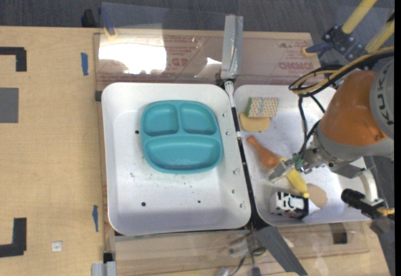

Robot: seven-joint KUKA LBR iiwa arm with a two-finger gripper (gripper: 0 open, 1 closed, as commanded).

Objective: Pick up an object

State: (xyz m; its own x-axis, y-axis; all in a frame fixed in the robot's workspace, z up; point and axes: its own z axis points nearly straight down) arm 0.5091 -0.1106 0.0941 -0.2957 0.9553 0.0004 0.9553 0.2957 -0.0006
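Two white bins: left bin (119, 199), right bin (285, 90). One grey arm with orange band (356, 111) reaches in over the right bin. One teal divided plate (182, 137) sits in the left bin. Right bin holds five small items: one orange carrot (263, 152), one yellow banana-like piece (297, 182), one black-and-white block (289, 204), one tan piece (254, 123), one speckled sponge (262, 106). Gripper (289, 167) sits low, touching carrot tip and yellow piece; fingers' state cannot be told.
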